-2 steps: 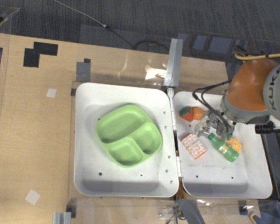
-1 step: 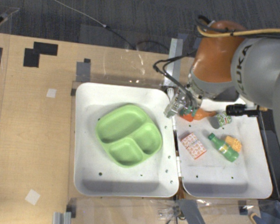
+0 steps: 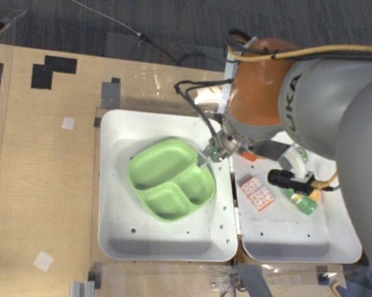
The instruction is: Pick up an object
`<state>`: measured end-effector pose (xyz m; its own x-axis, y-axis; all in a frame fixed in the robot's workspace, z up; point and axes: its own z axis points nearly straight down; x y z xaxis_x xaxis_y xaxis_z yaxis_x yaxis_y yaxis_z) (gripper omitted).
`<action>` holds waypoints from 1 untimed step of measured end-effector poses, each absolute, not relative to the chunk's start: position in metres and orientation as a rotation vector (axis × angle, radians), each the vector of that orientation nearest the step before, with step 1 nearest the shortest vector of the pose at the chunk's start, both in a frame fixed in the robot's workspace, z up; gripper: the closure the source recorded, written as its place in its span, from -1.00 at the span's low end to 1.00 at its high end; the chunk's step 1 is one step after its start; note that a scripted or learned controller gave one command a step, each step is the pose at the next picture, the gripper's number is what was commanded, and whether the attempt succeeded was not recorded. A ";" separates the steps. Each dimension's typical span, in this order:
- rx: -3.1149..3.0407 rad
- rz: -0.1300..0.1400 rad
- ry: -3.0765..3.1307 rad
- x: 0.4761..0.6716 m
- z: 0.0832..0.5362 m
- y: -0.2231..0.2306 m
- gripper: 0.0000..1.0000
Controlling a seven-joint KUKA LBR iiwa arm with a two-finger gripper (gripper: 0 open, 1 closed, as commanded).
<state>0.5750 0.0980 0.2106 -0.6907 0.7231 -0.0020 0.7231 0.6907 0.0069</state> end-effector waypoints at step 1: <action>0.475 0.003 3.102 0.495 0.185 0.102 1.00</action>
